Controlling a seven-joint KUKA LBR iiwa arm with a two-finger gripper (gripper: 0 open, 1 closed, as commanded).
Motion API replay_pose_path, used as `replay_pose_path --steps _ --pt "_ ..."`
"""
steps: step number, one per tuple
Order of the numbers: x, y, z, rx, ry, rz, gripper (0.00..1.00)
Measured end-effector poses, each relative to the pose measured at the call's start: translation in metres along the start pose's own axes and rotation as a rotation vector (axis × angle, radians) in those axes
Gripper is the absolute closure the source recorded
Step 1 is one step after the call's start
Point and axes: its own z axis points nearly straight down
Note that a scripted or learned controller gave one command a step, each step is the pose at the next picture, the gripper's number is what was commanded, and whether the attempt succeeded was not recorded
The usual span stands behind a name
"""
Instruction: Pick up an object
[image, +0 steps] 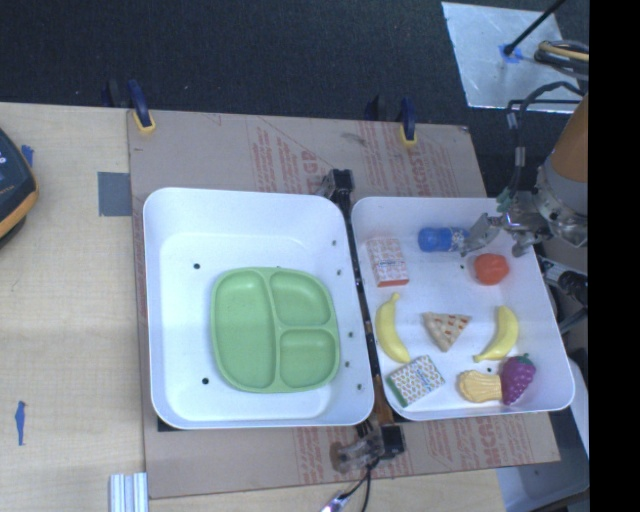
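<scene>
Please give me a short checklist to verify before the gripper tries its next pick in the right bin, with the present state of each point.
1. Gripper is over the right bin: ok.
2. Targets near it, blue object and red ball: ok.
3. Nothing seen between the fingers: ok.
4. Gripper height above the bin floor: cannot tell.
5. Red ball apart from its neighbours: ok.
6. Green tray in the left bin, away from the arm: ok.
</scene>
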Motion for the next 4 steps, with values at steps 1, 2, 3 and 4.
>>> replay_pose_path --steps 1,2,3,4 --pt "-0.01 -0.12 0.076 0.001 0.001 0.0 0.0" --pt "-0.011 -0.119 0.066 0.001 0.001 -0.005 1.0" --pt "0.043 -0.063 0.075 -0.002 0.001 -0.004 1.0" --pt "0.102 -0.046 0.017 -0.001 0.002 -0.002 1.0"
